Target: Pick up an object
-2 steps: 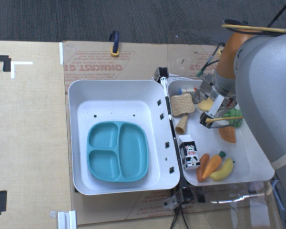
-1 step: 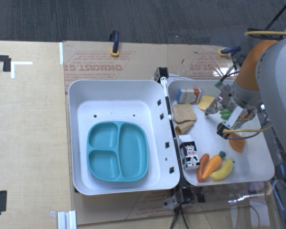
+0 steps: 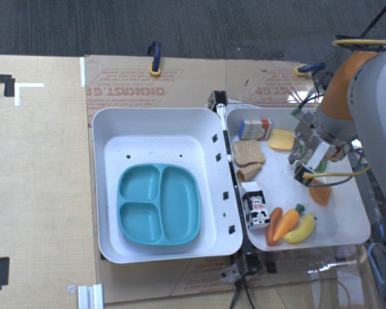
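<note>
The gripper (image 3: 303, 154) hung over the right bin (image 3: 347, 234), at the frame's right; how far open, nobody could tell. Just below lay an orange piece (image 3: 321, 196), perhaps tapering downward.

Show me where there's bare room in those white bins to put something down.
Left bin: bare floor between the blue tray and the far wall. Right bin: one open patch between the bread, the orange piece and the carrot. Its left side and near corner are crowded.
</note>
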Controlling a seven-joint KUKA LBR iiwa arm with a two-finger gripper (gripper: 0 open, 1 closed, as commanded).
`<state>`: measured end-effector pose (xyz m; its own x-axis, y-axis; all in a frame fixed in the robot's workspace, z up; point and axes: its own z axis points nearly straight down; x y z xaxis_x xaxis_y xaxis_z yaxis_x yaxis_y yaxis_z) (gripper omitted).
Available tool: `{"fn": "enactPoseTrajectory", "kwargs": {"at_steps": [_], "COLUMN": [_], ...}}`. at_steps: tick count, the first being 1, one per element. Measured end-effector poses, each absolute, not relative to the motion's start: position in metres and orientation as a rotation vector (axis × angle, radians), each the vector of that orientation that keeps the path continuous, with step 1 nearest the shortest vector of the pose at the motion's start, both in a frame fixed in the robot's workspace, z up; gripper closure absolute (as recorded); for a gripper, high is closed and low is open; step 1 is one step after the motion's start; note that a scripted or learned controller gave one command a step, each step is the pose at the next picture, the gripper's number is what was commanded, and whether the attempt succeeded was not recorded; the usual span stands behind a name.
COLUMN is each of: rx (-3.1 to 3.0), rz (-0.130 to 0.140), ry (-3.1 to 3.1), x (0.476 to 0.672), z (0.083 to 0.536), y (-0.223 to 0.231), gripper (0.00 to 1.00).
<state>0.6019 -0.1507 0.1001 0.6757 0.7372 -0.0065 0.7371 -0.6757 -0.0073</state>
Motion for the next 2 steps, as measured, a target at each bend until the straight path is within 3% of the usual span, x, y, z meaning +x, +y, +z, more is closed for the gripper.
{"fn": "enactPoseTrajectory", "kwargs": {"at_steps": [1, 2], "rx": [-2.872, -2.869], "rz": [0.015, 0.019], "ry": [-1.263, -1.269], "x": [0.6018, 0.6016], "z": [0.0999, 0.1086], "y": [-0.1506, -0.151], "gripper": [0.0, 1.0]}}
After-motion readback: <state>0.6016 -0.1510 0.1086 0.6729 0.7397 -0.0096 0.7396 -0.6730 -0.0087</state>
